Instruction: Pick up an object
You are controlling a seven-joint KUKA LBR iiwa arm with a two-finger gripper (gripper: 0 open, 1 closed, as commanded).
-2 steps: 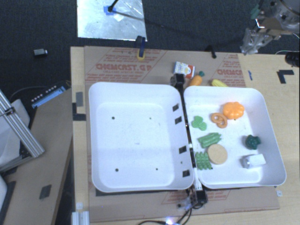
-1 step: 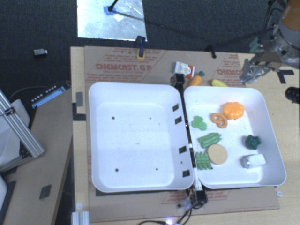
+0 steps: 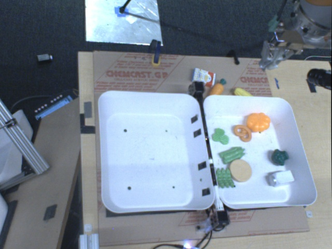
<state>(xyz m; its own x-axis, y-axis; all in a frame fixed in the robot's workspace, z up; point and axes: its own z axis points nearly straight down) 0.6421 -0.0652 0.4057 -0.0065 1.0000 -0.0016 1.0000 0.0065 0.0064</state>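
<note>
In the right bin (image 3: 298, 154), the near edge has a white block (image 3: 280, 178), a tan disc (image 3: 240, 170) and green pea pods (image 3: 231, 153); farther back sit a pretzel (image 3: 242, 133) and an orange pumpkin (image 3: 258, 122). The gripper (image 3: 272, 56) hangs beyond the bench's far right corner — nothing between its fingers, and I cannot tell its spread.

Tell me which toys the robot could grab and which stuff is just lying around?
For the job: orange pumpkin, pretzel, pea pod, round cracker, dark green toy, gripper.

Lying about: carrot, yellow toy, clamp, foil sheet.
</note>
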